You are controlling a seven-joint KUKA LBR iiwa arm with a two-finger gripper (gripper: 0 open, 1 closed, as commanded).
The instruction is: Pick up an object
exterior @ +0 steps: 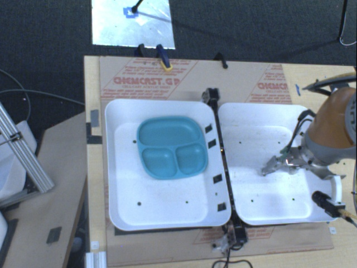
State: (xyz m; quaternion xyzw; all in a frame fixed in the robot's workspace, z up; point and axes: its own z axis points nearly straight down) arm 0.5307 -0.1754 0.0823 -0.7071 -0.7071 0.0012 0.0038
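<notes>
Arm [334, 127] in from right, wrist bent low over right bin [251, 127]. Gripper [268, 170] near bin floor, fingers apart w/ nothing between. Teal tray [170, 147] in left bin [120, 149], well apart.

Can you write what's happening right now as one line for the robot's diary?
task: pick up an object | claw: low over right bin, nothing seen in it | blue tray: lying in left bin, untouched

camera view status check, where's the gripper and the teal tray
Gripper low over right bin, nothing seen in it. Teal divided tray flat in left bin, untouched. Bin divider between them.
</notes>
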